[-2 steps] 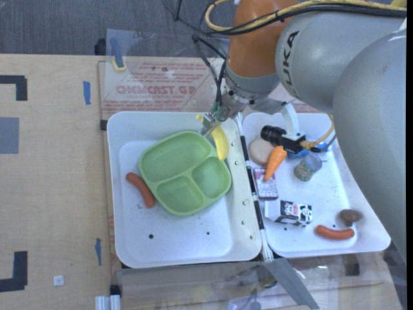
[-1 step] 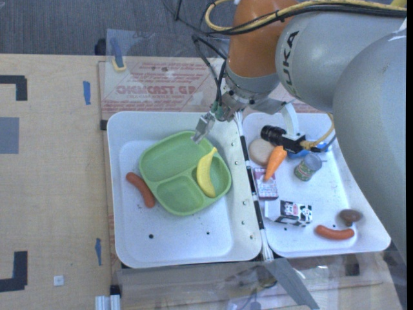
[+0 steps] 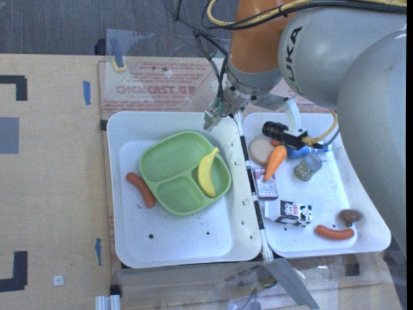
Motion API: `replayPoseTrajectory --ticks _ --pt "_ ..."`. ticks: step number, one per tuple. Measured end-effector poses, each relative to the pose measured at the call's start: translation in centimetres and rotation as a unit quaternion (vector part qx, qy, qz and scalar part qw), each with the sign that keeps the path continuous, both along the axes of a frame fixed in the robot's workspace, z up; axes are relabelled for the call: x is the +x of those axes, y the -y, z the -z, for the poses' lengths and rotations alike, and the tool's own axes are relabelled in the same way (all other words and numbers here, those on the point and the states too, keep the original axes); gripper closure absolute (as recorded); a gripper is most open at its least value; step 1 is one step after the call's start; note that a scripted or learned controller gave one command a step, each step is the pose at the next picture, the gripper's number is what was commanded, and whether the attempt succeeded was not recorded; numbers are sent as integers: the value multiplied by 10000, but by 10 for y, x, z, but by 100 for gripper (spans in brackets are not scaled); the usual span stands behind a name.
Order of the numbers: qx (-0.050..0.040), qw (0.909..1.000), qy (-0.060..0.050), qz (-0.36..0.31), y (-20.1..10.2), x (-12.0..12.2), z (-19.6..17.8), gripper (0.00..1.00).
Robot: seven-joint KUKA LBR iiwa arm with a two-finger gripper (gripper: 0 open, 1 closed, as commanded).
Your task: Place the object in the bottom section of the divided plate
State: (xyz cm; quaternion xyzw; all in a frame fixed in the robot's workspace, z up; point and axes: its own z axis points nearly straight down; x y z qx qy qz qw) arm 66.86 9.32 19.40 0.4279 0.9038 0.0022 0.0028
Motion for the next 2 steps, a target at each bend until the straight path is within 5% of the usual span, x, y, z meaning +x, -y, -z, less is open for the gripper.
replayPoseTrajectory --ticks 1,2 --pt "-8 9992 -6 407 72 -10 -160 100" --pt "-24 9958 15 -911 134 -1 -243 100"
